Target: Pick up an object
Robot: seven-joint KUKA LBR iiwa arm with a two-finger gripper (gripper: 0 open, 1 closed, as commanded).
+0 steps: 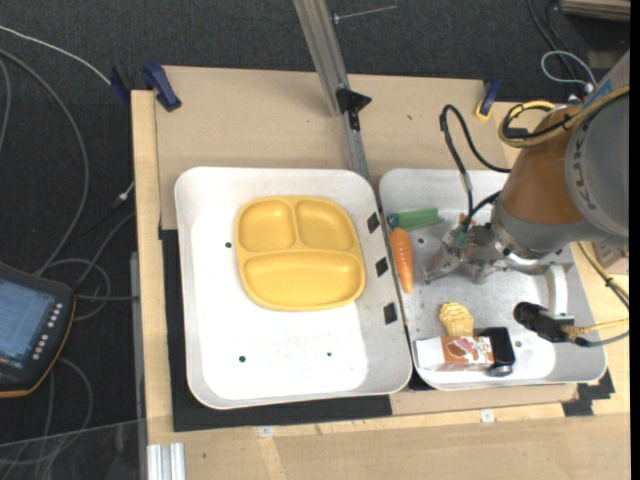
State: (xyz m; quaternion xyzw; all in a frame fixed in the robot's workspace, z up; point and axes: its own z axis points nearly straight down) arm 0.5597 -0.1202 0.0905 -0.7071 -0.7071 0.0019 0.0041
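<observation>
Yellow divided plate (298, 252) sits alone in my left bin (200, 298). My gripper (462, 255) hangs low in the right bin (580, 366), near the toy carrot (401, 258); a green item (415, 218), a yellow toy (456, 318) and a small carton (466, 350) lie around it.

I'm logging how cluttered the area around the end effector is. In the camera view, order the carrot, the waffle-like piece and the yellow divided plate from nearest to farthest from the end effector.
1. Carrot, in the right bin, just left of the end effector.
2. Waffle-like piece, right bin, toward its front edge.
3. Yellow divided plate, in the left bin, plainly farthest.

The first two are fairly close in rank; the carrot looks slightly nearer.
</observation>
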